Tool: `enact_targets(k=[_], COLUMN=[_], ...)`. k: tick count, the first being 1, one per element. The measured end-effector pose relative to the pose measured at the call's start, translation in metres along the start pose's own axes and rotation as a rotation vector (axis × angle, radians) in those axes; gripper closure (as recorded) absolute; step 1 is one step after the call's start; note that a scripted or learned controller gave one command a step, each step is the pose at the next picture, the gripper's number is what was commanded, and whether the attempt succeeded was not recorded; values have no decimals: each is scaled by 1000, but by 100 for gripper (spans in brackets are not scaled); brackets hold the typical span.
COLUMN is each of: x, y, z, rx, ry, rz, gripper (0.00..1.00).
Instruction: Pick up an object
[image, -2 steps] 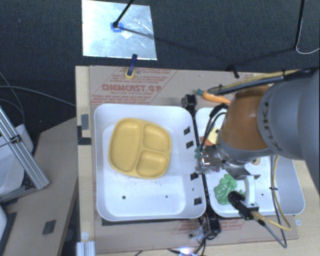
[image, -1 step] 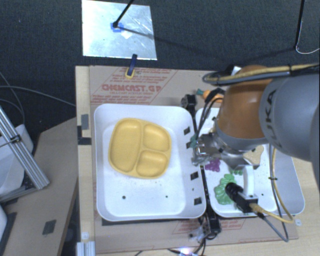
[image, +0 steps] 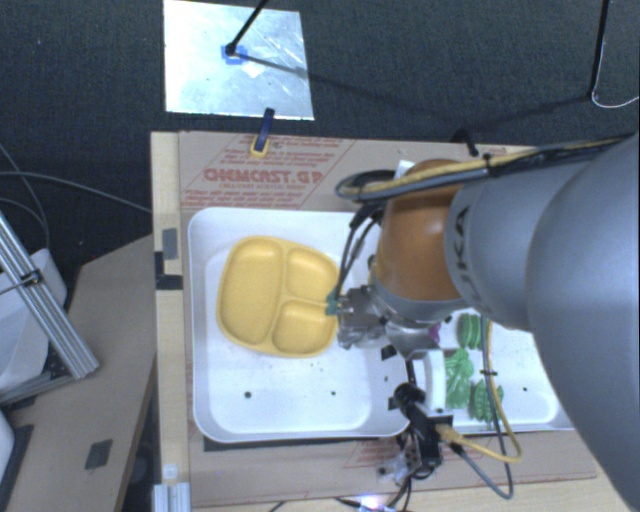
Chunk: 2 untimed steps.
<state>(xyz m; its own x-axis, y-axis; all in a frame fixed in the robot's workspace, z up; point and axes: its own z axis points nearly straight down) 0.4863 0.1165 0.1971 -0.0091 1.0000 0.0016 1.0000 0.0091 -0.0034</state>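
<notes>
Camera view: the grey arm (image: 540, 250), with its orange band (image: 420, 245), is reaching in from the right and hanging over the divide between the two white bins, its gripper (image: 345, 320) sitting at the right edge of a yellow divided plate (image: 275, 295). The plate is lying flat in the left bin (image: 290, 400), while green objects (image: 465, 375) are lying in the right bin (image: 530, 400). The wrist is masking the jaws, so whether they are spread, pressed together or pinching the plate's rim cannot be told.
</notes>
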Motion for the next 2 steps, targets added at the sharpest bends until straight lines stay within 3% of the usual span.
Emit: enact_targets(k=[1, 2], x=[7, 7], y=[36, 36], z=[33, 20], rx=[-4, -5], ry=[-2, -1], rz=[3, -1], gripper=[100, 100])
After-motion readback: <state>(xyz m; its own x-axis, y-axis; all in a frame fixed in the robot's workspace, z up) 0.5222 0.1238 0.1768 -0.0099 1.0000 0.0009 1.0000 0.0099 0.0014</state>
